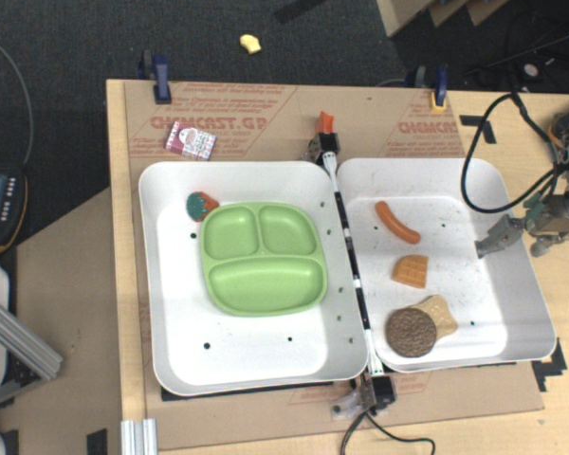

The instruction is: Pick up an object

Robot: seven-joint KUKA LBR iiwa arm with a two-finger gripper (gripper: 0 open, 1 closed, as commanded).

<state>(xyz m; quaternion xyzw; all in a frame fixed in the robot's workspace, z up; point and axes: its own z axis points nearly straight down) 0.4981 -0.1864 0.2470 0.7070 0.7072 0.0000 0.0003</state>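
The two-finger gripper, grey and blurred, hangs over the right rim of the right shallow white plastic bin, well apart from every object in it; whether it is released or clenched cannot be told, and nothing is seen in its grasp. It appears to be staged at the bin's edge, with no pick yet begun. The likeliest target, an orange-red sausage-shaped toy, lies in the upper part of that bin, its long axis slanting from upper left to lower right. Below it rest an orange waffle-textured wedge and a brown round disc touching a tan piece. A green three-compartment plate occupies the left white bin.
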